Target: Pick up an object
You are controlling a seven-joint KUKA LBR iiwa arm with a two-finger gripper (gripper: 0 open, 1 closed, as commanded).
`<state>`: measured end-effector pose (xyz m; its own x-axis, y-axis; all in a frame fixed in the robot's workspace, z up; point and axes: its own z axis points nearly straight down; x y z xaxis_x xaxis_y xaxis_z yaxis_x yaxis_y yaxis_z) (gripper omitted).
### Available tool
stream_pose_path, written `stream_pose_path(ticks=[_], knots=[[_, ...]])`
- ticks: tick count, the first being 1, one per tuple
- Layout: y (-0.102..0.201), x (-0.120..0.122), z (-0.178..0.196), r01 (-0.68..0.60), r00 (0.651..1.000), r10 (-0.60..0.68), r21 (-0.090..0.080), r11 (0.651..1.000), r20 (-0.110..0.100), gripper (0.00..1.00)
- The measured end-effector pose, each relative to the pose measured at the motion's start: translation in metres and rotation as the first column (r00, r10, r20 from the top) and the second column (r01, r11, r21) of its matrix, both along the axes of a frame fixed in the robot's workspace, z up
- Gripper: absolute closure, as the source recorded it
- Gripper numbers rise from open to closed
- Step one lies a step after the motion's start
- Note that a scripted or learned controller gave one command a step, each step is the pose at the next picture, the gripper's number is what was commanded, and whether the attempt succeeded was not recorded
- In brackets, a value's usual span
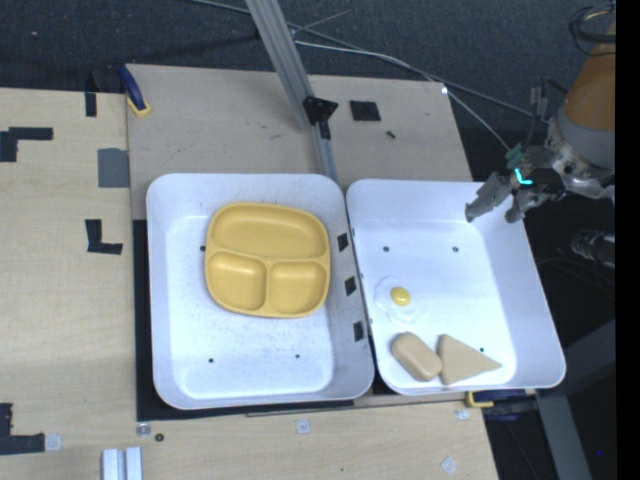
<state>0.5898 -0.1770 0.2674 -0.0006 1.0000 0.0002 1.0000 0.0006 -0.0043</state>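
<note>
Camera view, from above: our pincer [494,206] hovers at the right bin's [520,268] far right rim, fingers spread and holding nothing. Candidates lie toward the near edge — a small yellow ball [400,296], a tan block [415,356], a tan wedge [464,359] touching it. We'd best target the ball, standing alone, and descend straight.

A pale wooden bench [60,268] (black tape marks scattered on it) stands on dark carpet [120,13] crossed by thin cables [400,63].
</note>
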Motion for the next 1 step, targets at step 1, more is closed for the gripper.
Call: stream_pose_path(ticks=[1], knots=[[0.0000, 0.0007, 0.0013, 0.000, 1.000, 0.000, -0.001, 1.000, 0.003, 0.00]])
